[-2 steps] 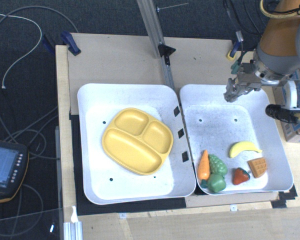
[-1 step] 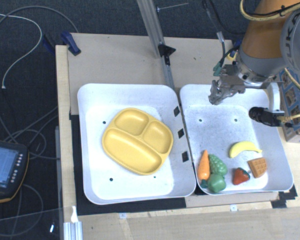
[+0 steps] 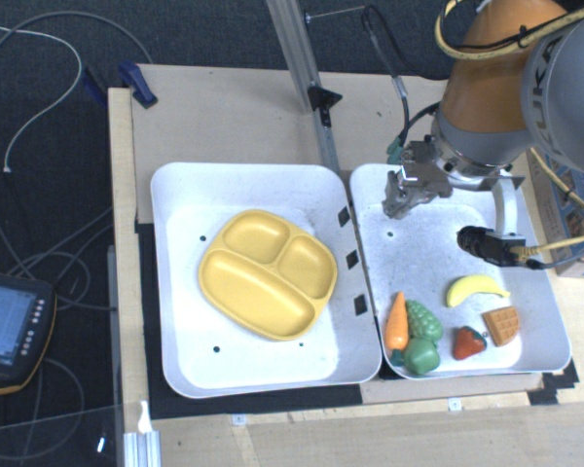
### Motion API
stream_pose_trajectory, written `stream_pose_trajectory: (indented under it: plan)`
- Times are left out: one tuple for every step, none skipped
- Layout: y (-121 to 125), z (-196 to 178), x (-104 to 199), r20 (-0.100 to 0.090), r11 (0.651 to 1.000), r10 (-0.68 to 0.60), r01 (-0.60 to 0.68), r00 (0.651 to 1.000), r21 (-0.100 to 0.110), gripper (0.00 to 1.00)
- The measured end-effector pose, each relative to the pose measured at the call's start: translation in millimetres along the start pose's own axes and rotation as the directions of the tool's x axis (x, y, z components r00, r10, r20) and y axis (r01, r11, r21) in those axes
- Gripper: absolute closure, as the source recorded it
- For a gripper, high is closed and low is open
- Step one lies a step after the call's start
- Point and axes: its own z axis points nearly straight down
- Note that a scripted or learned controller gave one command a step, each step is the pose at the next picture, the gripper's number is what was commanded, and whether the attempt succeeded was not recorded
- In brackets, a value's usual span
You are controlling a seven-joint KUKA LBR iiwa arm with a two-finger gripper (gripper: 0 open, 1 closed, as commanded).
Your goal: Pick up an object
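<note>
My gripper (image 3: 401, 200) hangs over the far left part of the right bin (image 3: 430, 251), above bare floor, with nothing seen in it. Toy foods lie along that bin's near edge, well apart from the gripper: an orange carrot (image 3: 397, 321), a green vegetable (image 3: 423, 341), a red strawberry (image 3: 469, 342), a brown waffle piece (image 3: 501, 325) and a yellow banana (image 3: 475, 289). A yellow divided plate (image 3: 269, 274) lies in the middle of the left bin (image 3: 175, 202).
The grey arm with its orange band (image 3: 501, 61) fills the upper right. A black fitting with a cable (image 3: 489, 244) sticks out over the right bin's right side. A metal post (image 3: 302, 61) rises behind the bins. Black clips (image 3: 350, 259) sit on the wall between the bins.
</note>
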Motion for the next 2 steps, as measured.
stream_pose_trajectory:
  plan:
    - [-26.7, 6.8, 52.4, 0.000, 1.000, -0.001, 0.001, 1.000, 0.001, 1.00]
    - [-45.8, 4.7, 98.3, 0.000, 1.000, -0.001, 0.001, 1.000, 0.001, 1.00]
